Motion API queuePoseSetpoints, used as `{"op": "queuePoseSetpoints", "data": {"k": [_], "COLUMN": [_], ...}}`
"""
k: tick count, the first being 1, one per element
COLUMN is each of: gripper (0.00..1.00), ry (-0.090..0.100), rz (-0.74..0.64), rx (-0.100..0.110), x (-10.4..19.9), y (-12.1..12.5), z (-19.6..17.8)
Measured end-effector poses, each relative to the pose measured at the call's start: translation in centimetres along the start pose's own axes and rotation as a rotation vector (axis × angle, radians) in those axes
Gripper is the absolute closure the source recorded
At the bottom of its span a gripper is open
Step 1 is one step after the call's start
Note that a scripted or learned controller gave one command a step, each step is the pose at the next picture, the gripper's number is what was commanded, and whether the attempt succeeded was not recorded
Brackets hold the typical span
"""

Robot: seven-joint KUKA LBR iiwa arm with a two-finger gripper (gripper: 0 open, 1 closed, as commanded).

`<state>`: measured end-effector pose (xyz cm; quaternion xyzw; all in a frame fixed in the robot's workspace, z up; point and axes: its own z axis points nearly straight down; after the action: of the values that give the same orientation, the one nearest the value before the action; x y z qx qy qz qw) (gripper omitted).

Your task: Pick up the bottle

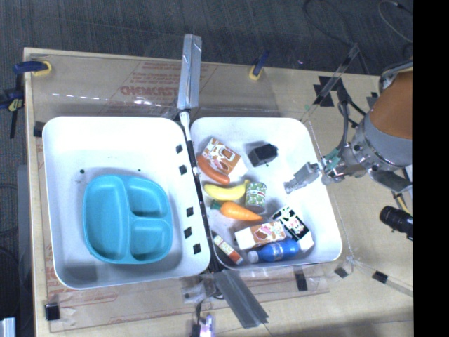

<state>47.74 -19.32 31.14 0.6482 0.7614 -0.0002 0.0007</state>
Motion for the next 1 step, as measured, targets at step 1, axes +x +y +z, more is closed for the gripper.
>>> {"op": "queuePoseSetpoints", "data": {"k": [1], "gripper": [0.0], "ry": [0.003], "rz": [0.214], "rx": [0.005], "x": [0.05], "y": [-0.08], "z": [7.01]}}
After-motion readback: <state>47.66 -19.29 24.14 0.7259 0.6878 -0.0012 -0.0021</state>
